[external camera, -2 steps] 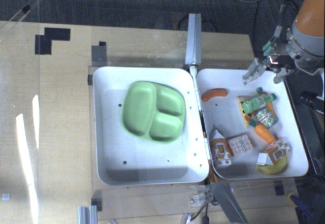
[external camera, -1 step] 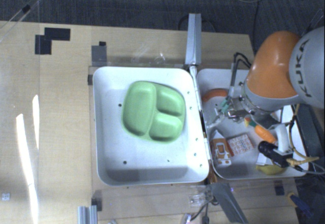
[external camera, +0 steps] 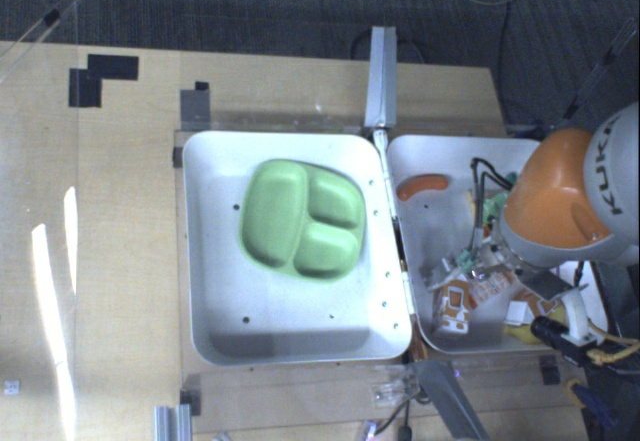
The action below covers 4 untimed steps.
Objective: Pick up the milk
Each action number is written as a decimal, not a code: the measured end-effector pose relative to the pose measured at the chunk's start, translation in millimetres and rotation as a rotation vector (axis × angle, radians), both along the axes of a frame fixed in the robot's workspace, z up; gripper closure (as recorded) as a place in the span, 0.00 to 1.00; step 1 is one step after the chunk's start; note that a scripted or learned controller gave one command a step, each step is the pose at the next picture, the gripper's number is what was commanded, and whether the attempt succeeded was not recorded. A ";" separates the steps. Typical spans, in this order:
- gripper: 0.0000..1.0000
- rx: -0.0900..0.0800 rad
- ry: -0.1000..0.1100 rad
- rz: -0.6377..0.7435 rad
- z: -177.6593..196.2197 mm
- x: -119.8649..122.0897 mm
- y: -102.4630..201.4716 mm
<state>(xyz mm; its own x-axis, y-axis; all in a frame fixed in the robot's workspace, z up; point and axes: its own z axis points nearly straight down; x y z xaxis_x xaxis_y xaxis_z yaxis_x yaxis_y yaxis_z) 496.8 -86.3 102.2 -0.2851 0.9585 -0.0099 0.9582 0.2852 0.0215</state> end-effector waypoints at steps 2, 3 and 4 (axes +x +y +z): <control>0.00 -0.002 0.002 0.147 0.9 -3.3 -6.4; 1.00 -0.001 -0.001 0.149 10.6 -1.3 -5.0; 1.00 0.006 0.019 -0.133 82.1 -6.2 71.7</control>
